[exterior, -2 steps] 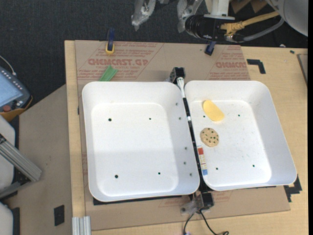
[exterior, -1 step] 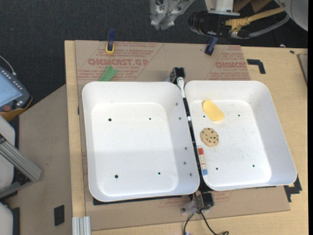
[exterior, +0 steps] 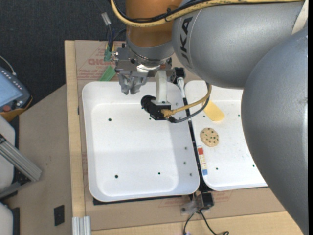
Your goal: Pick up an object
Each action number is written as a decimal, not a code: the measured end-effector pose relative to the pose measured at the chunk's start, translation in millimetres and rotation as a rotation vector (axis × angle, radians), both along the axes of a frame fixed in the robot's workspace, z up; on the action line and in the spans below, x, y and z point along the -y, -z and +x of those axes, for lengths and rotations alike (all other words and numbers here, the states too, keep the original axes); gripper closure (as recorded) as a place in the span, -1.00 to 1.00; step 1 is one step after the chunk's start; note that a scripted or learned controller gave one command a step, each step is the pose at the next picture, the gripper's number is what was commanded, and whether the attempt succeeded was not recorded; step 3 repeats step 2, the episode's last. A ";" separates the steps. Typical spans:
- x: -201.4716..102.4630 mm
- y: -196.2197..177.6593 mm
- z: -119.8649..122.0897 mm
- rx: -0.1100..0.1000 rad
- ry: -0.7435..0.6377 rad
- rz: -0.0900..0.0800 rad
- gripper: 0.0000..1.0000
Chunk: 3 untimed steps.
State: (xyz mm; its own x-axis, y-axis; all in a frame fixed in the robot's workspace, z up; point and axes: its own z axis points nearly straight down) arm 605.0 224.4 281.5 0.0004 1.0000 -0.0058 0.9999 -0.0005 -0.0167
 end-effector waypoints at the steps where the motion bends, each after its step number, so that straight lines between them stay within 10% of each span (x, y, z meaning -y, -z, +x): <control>1: -0.3 -108.2 28.9 0.030 -0.002 0.010 1.00; 2: -0.6 -154.2 -48.5 0.015 -0.004 0.008 1.00; 3: -0.6 -154.2 -48.5 0.015 -0.004 0.008 1.00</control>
